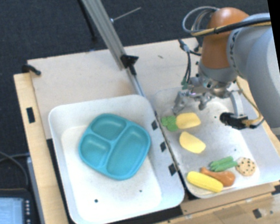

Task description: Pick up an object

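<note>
Dark carpet surrounds a pale wooden bench (86, 78) on which two white bins are set side by side. A blue divided tray (115, 145) is held in the left bin (80, 199). Taking that tray as landmark, the right bin (266, 156) lies beside it. Nearest the camera, a yellow banana (204, 181), a carrot (220, 176) and a cookie (245, 166) are seen. Farther back, a yellow slice (192, 142) lies with its long axis slanted. Beyond it, a yellow corn piece (186, 121) lies crosswise, its green end pointed toward the tray. The gripper (192, 102) is poised just above and behind the corn; its fingers are spread, nothing between them.
</note>
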Robot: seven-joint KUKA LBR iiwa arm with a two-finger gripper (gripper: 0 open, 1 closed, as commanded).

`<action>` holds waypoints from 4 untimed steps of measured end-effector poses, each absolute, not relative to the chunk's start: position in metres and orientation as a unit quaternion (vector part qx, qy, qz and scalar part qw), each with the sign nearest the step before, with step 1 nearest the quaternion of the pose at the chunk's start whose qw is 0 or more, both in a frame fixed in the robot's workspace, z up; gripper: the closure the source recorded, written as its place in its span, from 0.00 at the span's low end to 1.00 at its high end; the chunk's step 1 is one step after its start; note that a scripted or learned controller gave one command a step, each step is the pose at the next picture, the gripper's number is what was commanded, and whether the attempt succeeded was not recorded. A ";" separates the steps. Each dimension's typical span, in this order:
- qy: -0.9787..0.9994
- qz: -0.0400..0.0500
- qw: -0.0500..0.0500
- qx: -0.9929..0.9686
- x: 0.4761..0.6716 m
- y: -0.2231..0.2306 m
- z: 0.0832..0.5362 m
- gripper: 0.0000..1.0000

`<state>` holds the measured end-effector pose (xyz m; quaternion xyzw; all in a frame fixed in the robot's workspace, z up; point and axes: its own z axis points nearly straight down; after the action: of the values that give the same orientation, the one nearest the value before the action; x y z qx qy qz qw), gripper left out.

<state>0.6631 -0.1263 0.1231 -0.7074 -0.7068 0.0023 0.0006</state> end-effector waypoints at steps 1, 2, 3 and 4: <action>-0.706 0.001 -0.001 -0.708 0.663 -0.128 0.101 0.00; -0.706 0.000 -0.002 -0.708 0.664 -0.129 0.113 1.00; -0.707 -0.002 -0.003 -0.707 0.670 -0.138 0.165 1.00; -0.708 -0.002 -0.003 -0.706 0.671 -0.140 0.214 1.00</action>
<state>0.6712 -0.1396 0.2139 -0.7064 -0.7078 -0.0021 -0.0029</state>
